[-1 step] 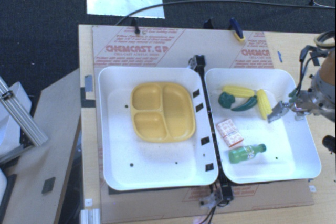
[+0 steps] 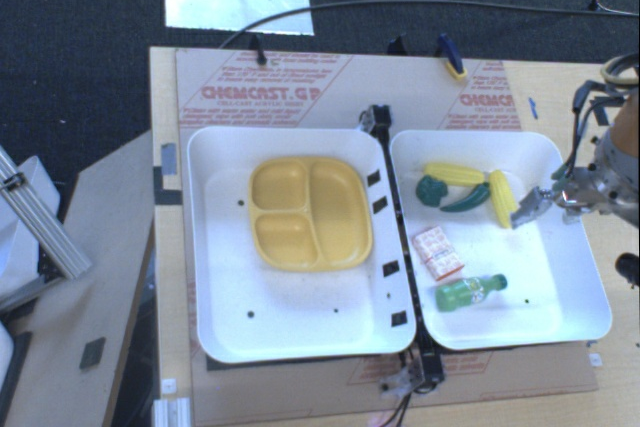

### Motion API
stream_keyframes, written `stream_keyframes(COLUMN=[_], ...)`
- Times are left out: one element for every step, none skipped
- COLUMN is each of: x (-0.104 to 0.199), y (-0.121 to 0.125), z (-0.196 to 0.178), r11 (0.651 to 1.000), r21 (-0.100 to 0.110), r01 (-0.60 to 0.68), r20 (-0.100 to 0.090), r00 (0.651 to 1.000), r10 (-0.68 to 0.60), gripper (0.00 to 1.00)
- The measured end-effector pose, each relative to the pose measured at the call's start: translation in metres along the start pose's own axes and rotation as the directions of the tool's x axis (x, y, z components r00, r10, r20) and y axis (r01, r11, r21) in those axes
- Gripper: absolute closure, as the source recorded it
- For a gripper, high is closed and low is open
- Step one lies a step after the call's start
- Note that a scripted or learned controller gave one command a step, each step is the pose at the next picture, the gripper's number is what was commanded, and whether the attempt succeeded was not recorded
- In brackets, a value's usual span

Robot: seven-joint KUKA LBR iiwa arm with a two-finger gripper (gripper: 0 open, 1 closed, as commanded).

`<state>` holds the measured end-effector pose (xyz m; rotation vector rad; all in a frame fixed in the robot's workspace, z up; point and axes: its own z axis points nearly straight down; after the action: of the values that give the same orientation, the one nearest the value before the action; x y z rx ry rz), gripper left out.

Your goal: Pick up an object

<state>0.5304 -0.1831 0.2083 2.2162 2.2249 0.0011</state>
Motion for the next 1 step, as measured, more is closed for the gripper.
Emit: stream_keyframes(x=[0.0084], y=[-0.0017], z=[0.0455], r11=[1.0], r21=[0.003], r01=[-0.002], r20=[-0.001], r00=[1.0], r10=[0.002], gripper=[0.0])
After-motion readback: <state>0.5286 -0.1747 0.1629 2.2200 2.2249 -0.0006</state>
